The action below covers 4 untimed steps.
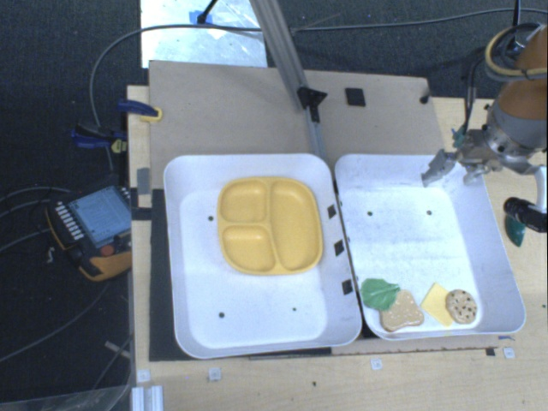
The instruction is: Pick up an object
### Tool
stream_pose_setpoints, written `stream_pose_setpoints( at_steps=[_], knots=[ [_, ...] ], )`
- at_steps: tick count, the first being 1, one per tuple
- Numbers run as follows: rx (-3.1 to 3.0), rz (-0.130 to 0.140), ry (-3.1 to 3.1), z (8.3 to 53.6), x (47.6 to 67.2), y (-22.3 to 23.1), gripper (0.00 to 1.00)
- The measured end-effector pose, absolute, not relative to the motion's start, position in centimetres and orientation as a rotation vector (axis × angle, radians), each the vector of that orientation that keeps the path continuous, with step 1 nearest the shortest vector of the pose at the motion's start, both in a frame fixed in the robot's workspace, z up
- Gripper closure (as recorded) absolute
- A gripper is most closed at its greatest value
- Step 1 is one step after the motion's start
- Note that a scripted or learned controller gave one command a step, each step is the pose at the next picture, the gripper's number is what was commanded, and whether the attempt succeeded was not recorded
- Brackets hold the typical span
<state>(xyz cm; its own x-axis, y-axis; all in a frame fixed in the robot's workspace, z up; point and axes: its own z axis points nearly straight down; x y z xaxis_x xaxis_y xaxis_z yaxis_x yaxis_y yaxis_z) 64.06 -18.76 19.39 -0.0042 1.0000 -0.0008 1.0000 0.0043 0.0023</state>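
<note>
Objects for the picking sit bunched in the near corner of the right bin (pixel 428 229), and what a spread it is: a green leaf (pixel 379 293), a tan bread slice (pixel 402 312) just beside it with the leaf's lower edge touching or overlapping it, a yellow cheese slice (pixel 437 303) next along, and a round speckled cookie (pixel 461 306) at the end, hard against the cheese. All four lie flat on the white floor near the bin's front wall, and the floor behind them runs bare up to the far rim.

Over in the left bin (pixel 197 306), a yellow divided plate (pixel 270 225) sits a little toward the far side, three compartments showing: two along the left, one long one down the right. The plate lies flat and well apart from the food pieces across the divide where the two bins meet.

And here's the arm, grey with its orange band, coming in at the upper right. The gripper (pixel 452 169) hangs over the far right corner of the right bin, at the rim, well apart from the cluster of food. Two fingers appear to stand apart, one (pixel 434 169) reaching leftward over the bin floor, with nothing between them.

A brown board (pixel 223 110) lies under both bins, and a slanted grey pole (pixel 278 32) crosses above it.
</note>
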Motion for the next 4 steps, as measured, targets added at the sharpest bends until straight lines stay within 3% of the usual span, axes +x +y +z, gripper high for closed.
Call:
stream_pose_setpoints(
  at_steps=[2,3,4],
  knots=[
    [2.215,-0.001,2.228,8.8,64.4,-18.9,0.00],
    [2.213,0.001,2.227,8.5,64.5,-18.9,0.00],
    [2.206,0.004,2.226,9.8,64.6,-19.0,1.00]
  ],
)
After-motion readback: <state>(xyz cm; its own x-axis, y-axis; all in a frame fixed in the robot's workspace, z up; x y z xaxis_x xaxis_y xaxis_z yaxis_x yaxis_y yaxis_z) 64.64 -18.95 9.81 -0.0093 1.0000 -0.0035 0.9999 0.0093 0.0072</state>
